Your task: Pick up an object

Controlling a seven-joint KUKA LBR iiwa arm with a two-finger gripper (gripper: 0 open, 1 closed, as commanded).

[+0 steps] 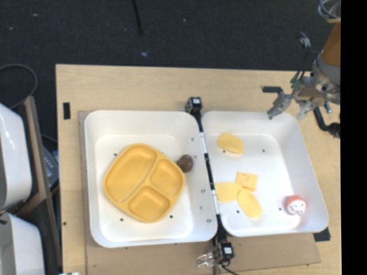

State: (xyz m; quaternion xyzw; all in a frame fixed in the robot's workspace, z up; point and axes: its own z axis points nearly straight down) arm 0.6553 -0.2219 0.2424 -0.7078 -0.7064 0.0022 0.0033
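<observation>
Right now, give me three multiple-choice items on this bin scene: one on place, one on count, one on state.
1. Where does the small brown ball lie?
A. left white bin, beside the yellow divided plastic tray
B. right white bin
C. on the bench

2. How many flat yellow pieces lie in the right white bin?
A. two
B. four
C. six

3. Where is the claw?
A. down in the left bin
B. above the right bin's far edge, holding nothing
C. gripping the tray

Answers: 1 A, it touches the tray's right rim. 2 B, four show. 3 B, nothing sits between its fingers.
</observation>
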